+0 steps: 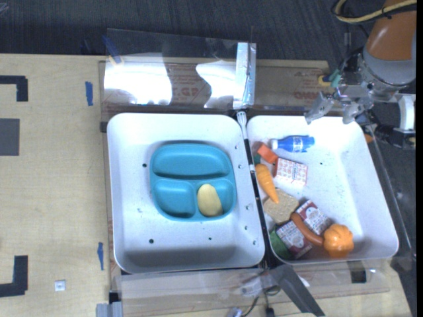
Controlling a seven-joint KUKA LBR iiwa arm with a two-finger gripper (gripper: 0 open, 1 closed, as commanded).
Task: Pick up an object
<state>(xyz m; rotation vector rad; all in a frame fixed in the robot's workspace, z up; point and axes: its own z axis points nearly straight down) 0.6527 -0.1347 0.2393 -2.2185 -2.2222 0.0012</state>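
Camera view, wooden bench (pixel 46 197), two white bins (pixel 125 177), dark floor, gripper (pixel 334 111) jaws spread, holding nothing.

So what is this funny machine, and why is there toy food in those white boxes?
That's a robot arm, grey with an orange band, reaching in from the right. One camera looks down on it from above. At its end is a gripper, like two fingers, for picking things up. Right now it hovers over the far edge of the right bin and nothing sits between its fingers.

The left bin has a blue tray with sections, and a yellow, egg-shaped thing lies in one. The right bin has a pile along its left side: a small bottle with a blue cap, a carrot, a little pumpkin and some packets.
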